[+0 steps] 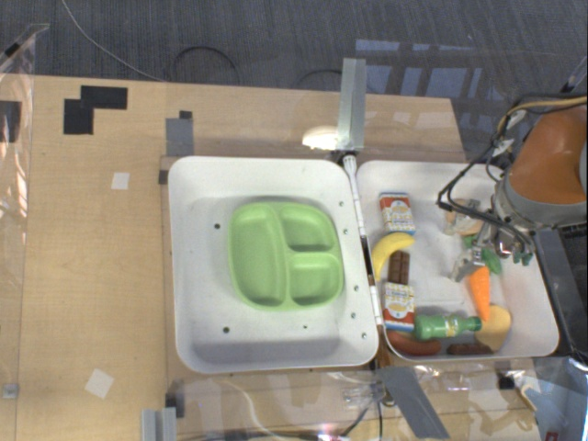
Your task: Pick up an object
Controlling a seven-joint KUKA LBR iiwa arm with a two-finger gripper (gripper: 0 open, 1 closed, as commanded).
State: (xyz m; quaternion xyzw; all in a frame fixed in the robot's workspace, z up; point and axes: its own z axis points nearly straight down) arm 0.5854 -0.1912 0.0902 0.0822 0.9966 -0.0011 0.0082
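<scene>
The gripper [478,257] hovers low over the carrot [480,288] in the right bin [542,310], and I cannot tell how its jaws stand. Looks like the approach step; next it must drop squarely onto the carrot and close.

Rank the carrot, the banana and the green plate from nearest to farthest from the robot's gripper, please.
Measured from the gripper in the right bin:
1. Carrot, right beside the gripper, just toward the front.
2. Banana, across the same bin near its left wall.
3. Green plate, in the middle of the left bin.
</scene>
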